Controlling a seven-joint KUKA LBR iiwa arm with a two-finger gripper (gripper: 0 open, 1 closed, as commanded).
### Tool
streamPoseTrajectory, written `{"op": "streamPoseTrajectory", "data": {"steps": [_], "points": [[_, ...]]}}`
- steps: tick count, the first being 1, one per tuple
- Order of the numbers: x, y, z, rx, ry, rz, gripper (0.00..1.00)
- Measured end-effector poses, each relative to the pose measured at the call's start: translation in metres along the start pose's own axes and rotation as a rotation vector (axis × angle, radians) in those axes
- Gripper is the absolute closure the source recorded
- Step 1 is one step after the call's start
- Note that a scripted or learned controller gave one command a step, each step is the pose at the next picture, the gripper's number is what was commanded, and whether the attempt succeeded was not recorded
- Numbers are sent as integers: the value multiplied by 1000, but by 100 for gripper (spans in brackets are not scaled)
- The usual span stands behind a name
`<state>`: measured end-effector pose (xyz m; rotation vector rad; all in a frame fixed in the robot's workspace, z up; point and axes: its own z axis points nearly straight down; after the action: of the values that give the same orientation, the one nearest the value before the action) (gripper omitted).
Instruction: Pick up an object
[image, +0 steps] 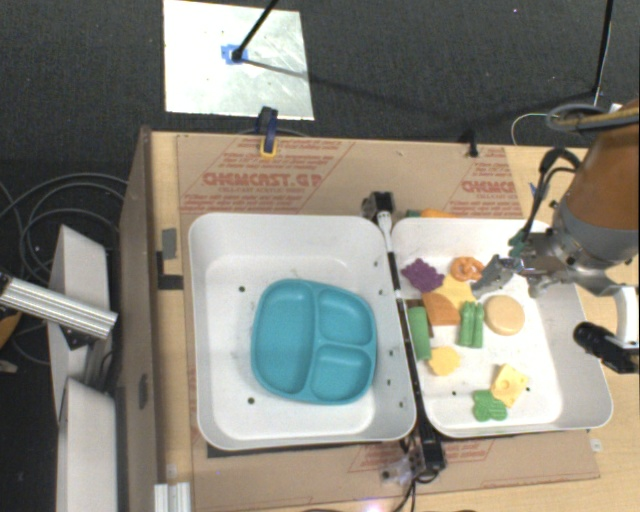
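Note:
The right bin (580, 405) holds several toy foods. Among them are a purple grape bunch (422, 272), an orange pretzel (465, 268), a tan round biscuit (504, 316), green pieces (470, 325) and a yellow cheese wedge (509, 383). My gripper (512, 283) hangs over the bin's upper right part, just above the tan biscuit and right of the pretzel. It is open, with nothing between its fingers.
A blue divided plate (312, 340) lies in the left bin (225, 300). More toys sit low in the right bin: a yellow piece (444, 360), a green leaf shape (488, 406) and a long green piece (418, 332) by the divider. An orange item (436, 213) rests on the far rim.

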<state>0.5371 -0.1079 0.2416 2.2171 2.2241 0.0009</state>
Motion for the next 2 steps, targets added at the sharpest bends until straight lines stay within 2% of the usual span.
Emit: {"op": "streamPoseTrajectory", "data": {"steps": [1, 2], "points": [[0, 20, 145, 10, 2, 1, 0], [-36, 17, 158, 2, -1, 5, 0]]}}
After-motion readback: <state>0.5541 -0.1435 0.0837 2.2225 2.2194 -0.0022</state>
